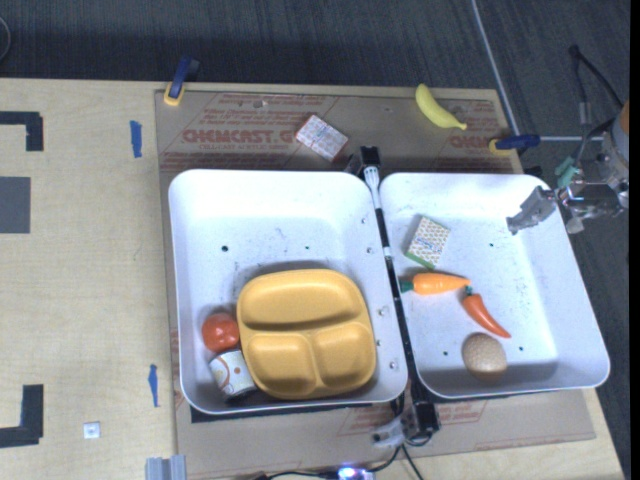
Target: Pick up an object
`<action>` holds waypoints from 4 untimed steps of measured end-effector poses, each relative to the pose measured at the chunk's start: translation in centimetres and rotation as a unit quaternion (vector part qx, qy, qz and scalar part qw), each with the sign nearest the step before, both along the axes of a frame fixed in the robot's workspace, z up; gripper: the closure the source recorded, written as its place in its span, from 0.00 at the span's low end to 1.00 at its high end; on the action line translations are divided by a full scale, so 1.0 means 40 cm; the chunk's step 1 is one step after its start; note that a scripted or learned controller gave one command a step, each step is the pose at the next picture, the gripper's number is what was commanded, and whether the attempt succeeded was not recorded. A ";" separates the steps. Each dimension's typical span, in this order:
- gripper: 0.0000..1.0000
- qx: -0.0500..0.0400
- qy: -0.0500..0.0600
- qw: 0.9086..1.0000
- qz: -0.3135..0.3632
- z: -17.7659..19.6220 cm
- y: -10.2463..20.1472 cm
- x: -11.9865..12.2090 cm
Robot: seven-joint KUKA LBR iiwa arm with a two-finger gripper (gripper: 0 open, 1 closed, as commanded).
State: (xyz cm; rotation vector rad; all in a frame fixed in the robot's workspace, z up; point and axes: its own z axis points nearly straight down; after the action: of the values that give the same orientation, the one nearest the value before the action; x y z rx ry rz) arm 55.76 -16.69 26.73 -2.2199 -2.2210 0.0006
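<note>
Carrot (438, 284) well left of tool (545, 206), seemingly apart

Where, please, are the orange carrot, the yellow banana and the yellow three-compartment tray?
orange carrot (436, 284), camera view, middle of its body.
yellow banana (438, 109), camera view, middle of its curve.
yellow three-compartment tray (302, 300), camera view, its large upper compartment.

The yellow tray (305, 330) hides part of the red ball (219, 330) and the small can (232, 372) at the left bin's (200, 208) front edge. The arm (600, 183) is cut off at the worktop's right edge.
</note>
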 end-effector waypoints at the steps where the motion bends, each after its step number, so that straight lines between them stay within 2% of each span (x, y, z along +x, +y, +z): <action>1: 0.00 0.000 0.001 1.000 0.000 -0.422 0.146 -0.050; 2: 1.00 0.000 -0.002 1.000 -0.001 -0.395 0.145 -0.046; 3: 1.00 0.000 -0.001 1.000 0.001 -0.205 0.307 -0.016; 4: 0.00 0.000 -0.001 1.000 0.000 -0.206 0.306 -0.016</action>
State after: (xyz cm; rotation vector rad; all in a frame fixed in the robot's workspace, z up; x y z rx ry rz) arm 55.11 -4.46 18.49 -2.2211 -2.2229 -0.0016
